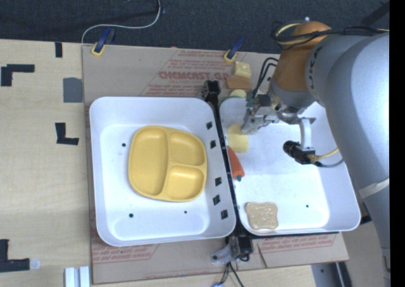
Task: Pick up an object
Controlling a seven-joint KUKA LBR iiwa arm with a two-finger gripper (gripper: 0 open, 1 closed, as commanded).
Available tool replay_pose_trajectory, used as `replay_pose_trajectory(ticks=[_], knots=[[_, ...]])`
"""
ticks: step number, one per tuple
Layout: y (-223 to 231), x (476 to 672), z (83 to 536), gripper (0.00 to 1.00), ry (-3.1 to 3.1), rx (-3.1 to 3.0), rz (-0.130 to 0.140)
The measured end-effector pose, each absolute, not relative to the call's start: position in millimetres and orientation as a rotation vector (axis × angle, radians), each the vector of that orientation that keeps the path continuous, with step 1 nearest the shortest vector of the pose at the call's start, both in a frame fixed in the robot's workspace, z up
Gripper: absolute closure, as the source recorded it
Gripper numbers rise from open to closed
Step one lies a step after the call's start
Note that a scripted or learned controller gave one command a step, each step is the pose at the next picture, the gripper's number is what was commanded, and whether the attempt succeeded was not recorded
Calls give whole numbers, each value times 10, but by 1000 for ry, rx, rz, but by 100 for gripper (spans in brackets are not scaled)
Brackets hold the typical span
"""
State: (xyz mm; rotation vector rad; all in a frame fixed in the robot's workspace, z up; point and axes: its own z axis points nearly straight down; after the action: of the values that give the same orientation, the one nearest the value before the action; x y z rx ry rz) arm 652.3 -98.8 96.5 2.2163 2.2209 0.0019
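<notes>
Looking down at a slant on the tabletop [38, 172]: two shallow white bins side by side on a cardboard sheet [164, 71].

Left bin [107, 115] holds a yellow divided plate [168, 162], three compartments, lying flat around the bin's middle.

Right bin [335, 197] holds the small stuff. A pale yellow rounded item [236, 139] sits by the bin's left wall, upper half. Just below it an orange carrot-like piece [236, 164] lies along the same wall. A tan bread-slice shape [261, 215] lies flat near the bin's front edge, well apart from the others. A tan block [239, 76] and a small pale item [236, 95] sit at the bin's far-left corner, near or on the rim; can't tell which.

Arm [354, 96] comes in from the right, grey with an orange band, wrist over the right bin's upper part. Tool [252, 122] points down-left, tip just beside the pale yellow rounded item, upper-right of it. Contact can't be told from this angle. Whether the tool is spread or closed: can't tell, too small and cluttered.

Two blue-and-yellow clamps [101, 42] pin the cardboard's far edge.
</notes>
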Motion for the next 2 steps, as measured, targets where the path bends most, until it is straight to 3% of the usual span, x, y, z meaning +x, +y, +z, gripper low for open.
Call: replay_pose_trajectory(ticks=[1,2], knots=[[-988,6519,956,0,2222,2217,0],[-1043,6343,842,0,2222,2220,-2]])
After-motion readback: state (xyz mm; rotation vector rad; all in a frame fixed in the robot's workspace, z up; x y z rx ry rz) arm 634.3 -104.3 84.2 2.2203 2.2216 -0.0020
